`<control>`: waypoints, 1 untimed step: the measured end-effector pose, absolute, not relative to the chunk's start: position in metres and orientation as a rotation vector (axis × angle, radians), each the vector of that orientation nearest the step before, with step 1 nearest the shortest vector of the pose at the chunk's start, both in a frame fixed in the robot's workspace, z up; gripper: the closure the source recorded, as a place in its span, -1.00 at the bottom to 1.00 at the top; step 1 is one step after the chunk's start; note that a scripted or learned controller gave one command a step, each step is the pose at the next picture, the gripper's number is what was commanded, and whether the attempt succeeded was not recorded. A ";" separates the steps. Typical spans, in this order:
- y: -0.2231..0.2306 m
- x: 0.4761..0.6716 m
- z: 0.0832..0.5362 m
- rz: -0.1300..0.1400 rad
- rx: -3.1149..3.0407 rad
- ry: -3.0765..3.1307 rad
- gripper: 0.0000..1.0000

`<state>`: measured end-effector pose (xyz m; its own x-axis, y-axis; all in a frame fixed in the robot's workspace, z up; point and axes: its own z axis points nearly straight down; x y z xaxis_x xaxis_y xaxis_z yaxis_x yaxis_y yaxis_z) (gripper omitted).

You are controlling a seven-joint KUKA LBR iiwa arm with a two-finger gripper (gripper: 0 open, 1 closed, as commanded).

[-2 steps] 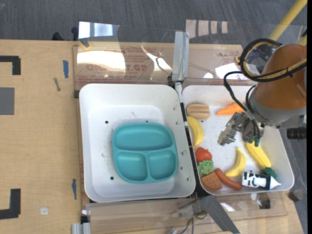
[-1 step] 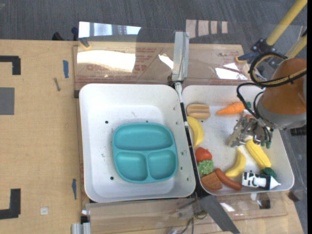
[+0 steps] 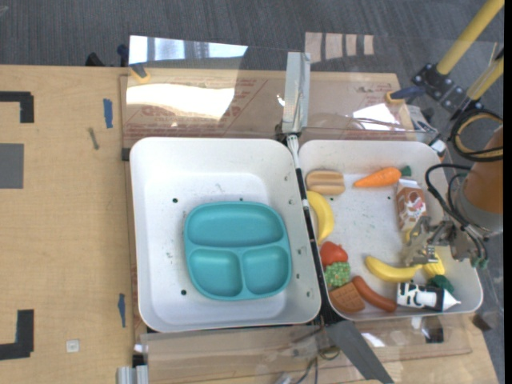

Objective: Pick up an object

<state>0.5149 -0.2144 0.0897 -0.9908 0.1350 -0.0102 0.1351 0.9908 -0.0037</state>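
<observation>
We see the gripper low over the right bin, just above a banana; finger state unreadable, nothing lifted yet.

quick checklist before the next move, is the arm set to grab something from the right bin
1. Pincer over the right bin: ok, it sits low at the bin's right side, above the toys.
2. Target near it: ok, a yellow banana lies just below-left of the pincer.
3. Item between the fingers: cannot tell, metal parts and clutter hide the tips.
4. Room around the banana: not ok, a sausage and a white bottle crowd it.
5. Other picks free: ok, the carrot and bun lie apart at the bin's far end.
6. Left bin: ok, it bears a teal tray, well away from the arm.
</observation>
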 end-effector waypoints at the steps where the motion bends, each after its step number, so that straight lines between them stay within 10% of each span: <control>1: -0.213 0.515 0.089 -0.004 0.209 3.126 -1.00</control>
<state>0.5150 -0.2130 0.0890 -0.9911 0.1331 -0.0090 0.1331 0.9911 -0.0022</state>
